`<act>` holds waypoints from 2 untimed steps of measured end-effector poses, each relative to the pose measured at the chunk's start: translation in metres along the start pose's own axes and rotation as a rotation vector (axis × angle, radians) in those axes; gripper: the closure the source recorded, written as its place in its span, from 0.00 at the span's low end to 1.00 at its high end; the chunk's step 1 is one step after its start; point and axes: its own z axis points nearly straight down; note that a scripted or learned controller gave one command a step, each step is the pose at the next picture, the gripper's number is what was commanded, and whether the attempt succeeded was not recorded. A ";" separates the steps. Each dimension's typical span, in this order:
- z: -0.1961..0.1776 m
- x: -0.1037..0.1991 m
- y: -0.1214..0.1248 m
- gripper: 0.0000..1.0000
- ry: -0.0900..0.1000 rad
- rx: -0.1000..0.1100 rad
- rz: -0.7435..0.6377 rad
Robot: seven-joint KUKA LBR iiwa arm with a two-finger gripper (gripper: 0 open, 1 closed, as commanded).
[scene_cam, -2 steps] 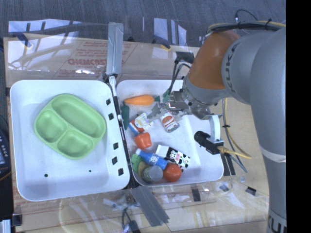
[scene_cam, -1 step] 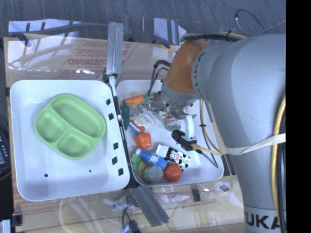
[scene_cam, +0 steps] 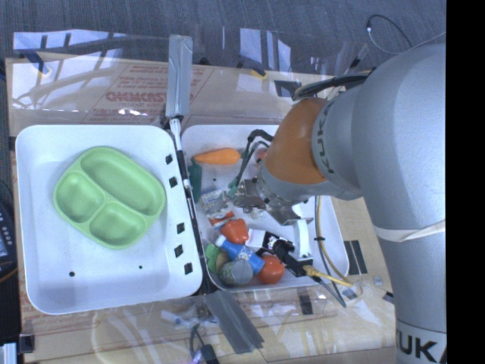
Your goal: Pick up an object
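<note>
The right bin (scene_cam: 227,141) holds a heap of small objects. An orange carrot (scene_cam: 217,156) lies near its far edge. At the near end sit a red piece (scene_cam: 236,230), a blue and white piece (scene_cam: 244,253), a grey ball (scene_cam: 238,272), a green piece (scene_cam: 213,259) and an orange-red piece (scene_cam: 272,270). My gripper (scene_cam: 246,198) reaches down into the middle of this bin, just beyond the red piece, under the orange wrist band (scene_cam: 297,152). The arm hides the bin's right half.
The left bin (scene_cam: 45,279) holds a green divided plate (scene_cam: 109,196) with three compartments. A grey divider strip (scene_cam: 179,74) runs between the bins. Cables (scene_cam: 326,275) trail over the right bin's near right corner.
</note>
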 end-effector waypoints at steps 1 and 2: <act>-0.061 -0.025 0.050 0.00 -0.002 0.011 0.042; 0.005 -0.079 0.047 0.00 -0.004 0.009 0.090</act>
